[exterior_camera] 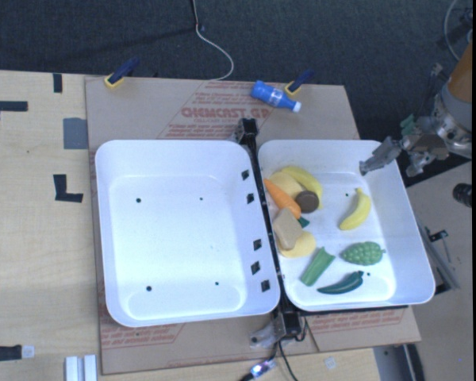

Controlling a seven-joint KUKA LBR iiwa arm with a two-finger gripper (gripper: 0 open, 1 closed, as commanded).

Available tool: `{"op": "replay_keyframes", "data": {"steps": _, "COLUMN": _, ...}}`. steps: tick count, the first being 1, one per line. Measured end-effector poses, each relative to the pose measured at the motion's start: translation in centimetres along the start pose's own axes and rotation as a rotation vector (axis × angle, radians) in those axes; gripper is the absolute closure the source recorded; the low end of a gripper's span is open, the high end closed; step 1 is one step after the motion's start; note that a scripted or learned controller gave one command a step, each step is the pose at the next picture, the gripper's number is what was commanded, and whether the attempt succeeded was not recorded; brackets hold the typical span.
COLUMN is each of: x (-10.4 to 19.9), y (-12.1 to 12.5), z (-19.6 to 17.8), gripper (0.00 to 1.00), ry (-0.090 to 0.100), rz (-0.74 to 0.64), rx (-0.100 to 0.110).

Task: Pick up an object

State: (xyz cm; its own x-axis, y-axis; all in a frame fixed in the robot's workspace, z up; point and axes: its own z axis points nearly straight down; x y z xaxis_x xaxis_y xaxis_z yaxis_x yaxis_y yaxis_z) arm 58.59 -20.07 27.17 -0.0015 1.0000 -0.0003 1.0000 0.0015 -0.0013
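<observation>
The right bin (408, 236) holds several toy foods. A small yellow banana (355, 210) lies near its right side, with a bumpy green fruit (362, 253), a green pod (317, 266) and a dark teal pepper (341, 283) below it. Against the left wall are an orange carrot (282, 197), a yellow piece (300, 182), a brown round piece (307, 202), a tan block (287, 228) and a yellow lump (300, 247). My gripper (395, 163) hangs over the bin's upper right corner, above the banana, open with nothing between its fingers.
The left bin (174, 228) sits beside the right one, with a black divider clip (247, 129) at their joint. A blue bottle (274, 95) and two clamps (120, 72) (300, 80) lie on the cardboard behind the bins. A white cable (214, 46) trails at the back.
</observation>
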Motion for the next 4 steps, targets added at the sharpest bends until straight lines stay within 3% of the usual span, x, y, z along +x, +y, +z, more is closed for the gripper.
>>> {"op": "replay_keyframes", "data": {"steps": 1, "x": 5.9, "y": -1.8, "z": 10.8, "gripper": 0.00, "ry": 0.005, "rz": -0.003, "rx": 0.010}}
{"op": "replay_keyframes", "data": {"steps": 2, "x": 10.6, "y": 4.1, "z": 19.2, "gripper": 0.00, "ry": 0.001, "rz": -0.006, "rx": 0.003}}
{"op": "replay_keyframes", "data": {"steps": 3, "x": 10.4, "y": 4.0, "z": 17.8, "gripper": 1.00, "ry": 0.000, "rz": -0.002, "rx": 0.001}}
{"op": "replay_keyframes", "data": {"steps": 4, "x": 16.2, "y": 8.6, "z": 8.1, "gripper": 1.00, "ry": 0.001, "rz": -0.007, "rx": -0.012}}
